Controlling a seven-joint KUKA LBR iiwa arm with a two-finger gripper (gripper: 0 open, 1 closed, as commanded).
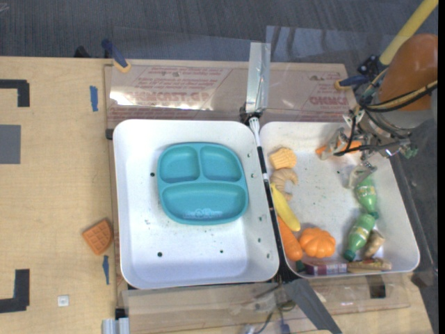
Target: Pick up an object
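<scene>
So, going left to right: one orange waffle-looking piece (pixel 98 236) is lying on the bench (pixel 49 186) outside the bins. One teal divided plate (pixel 202 184) is sitting in the left bin (pixel 139 256). The right bin (pixel 403 235) is holding one corn cob (pixel 282 158), one banana (pixel 285 209), one carrot (pixel 290 242), one small pumpkin (pixel 317 242) and two green veggies (pixel 366 196). The hand (pixel 356 148) is hovering at that bin's top right corner; can't tell if it's gripping anything.
</scene>
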